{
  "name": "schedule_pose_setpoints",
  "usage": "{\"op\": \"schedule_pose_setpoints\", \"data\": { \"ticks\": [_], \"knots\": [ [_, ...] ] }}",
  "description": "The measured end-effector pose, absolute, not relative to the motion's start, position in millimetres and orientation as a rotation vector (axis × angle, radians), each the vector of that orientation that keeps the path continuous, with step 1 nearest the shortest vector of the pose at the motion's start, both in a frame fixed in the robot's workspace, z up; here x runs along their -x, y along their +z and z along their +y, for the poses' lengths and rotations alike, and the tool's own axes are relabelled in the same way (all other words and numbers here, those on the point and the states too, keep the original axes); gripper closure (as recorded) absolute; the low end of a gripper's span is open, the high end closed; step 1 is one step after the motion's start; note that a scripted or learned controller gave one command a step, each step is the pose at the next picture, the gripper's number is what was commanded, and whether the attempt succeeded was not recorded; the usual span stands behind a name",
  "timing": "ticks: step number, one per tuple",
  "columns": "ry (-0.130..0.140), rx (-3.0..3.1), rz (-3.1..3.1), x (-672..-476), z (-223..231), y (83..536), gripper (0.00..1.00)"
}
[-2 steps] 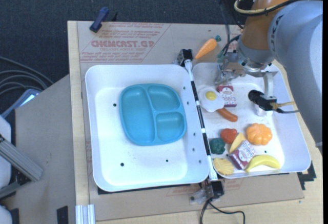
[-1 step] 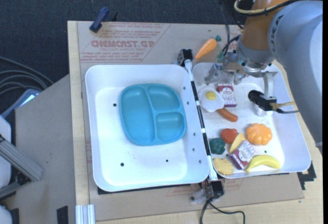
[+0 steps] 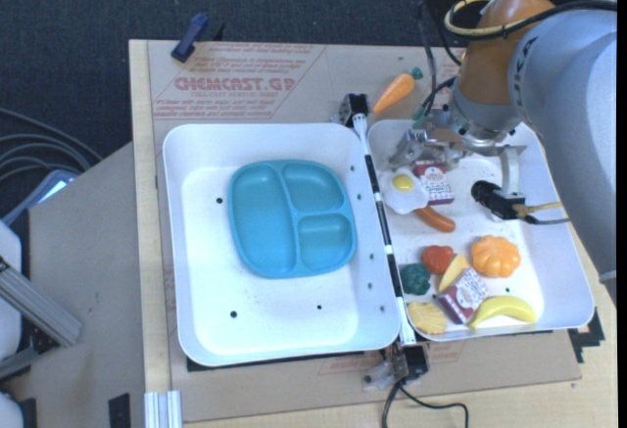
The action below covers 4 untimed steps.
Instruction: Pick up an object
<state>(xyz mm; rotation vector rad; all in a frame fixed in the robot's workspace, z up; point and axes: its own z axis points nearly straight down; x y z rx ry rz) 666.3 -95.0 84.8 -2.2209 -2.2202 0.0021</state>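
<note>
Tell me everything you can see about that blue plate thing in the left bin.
The blue tray is a turquoise, smooth, plastic-looking dish with rounded corners and three compartments: one long section on its left and two smaller ones on its right. It lies flat and right way up, slightly turned, on the floor of the left bin, roughly in the middle. Its compartments hold nothing, and nothing but the bin floor touches it.

Toy foods, among them a banana [image 3: 506, 310] and pumpkin [image 3: 495, 257], lie in the right bin [image 3: 573, 294].
</note>
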Motion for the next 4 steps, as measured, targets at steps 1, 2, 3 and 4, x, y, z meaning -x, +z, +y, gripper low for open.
{"op": "schedule_pose_setpoints", "data": {
  "ticks": [1, 2, 3, 4],
  "knots": [
    [0.0, 2.221, -2.224, -667.1, -94.7, 95.4, 1.0],
    [0.001, 2.221, -2.224, -667.0, -94.6, 95.3, 0.0],
    [0.003, 2.22, -2.221, -666.2, -91.9, 84.7, 0.0],
    [0.003, 2.22, -2.221, -666.3, -91.8, 84.9, 0.0]
  ]
}}
